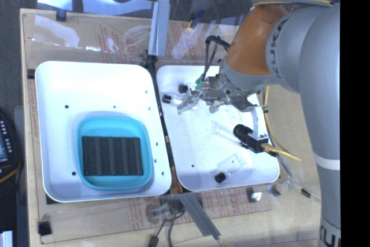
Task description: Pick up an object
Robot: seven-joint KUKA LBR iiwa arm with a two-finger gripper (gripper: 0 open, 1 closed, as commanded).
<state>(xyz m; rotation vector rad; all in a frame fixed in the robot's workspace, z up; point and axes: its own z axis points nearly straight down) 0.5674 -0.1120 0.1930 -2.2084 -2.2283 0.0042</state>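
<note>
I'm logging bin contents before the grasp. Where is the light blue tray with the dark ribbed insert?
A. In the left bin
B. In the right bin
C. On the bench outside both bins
A: the light blue tray lies on the floor of the left bin, toward its near side.

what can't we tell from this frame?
- Gripper in the camera view: too small and cluttered to read its state or whether it holds anything.
- Clear item with a dark cap in the right bin: transparent against the white, outline unclear.
- Far right corner of the right bin: hidden under the arm.
- Dark slatted object in the blue tray: identity unclear.
</note>
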